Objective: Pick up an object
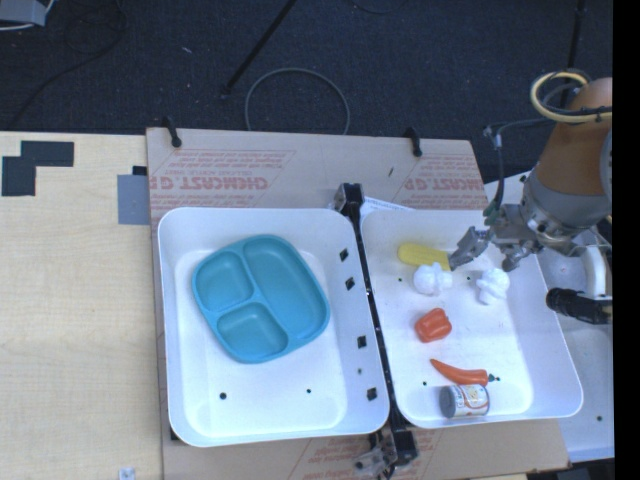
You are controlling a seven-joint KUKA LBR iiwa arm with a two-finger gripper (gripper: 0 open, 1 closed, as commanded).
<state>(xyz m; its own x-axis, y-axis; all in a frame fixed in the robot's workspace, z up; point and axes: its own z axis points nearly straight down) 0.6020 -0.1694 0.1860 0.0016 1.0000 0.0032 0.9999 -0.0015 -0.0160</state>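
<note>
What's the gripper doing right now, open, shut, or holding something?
Gripper: open, holding nothing, fingers spread above the right bin between two white objects.

I'm seeing dark carpet [150, 48] running across the top of the frame, cables [297, 93] lying on it, and a pale wooden benchtop [70, 318] filling the lower left.

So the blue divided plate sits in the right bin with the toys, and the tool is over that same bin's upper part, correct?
Not quite. The camera view shows the blue divided plate alone in the left bin, not the right one. The rest holds: the toys, such as the yellow piece and the red one, lie in the right bin, and the tool is over that bin's upper part.
</note>
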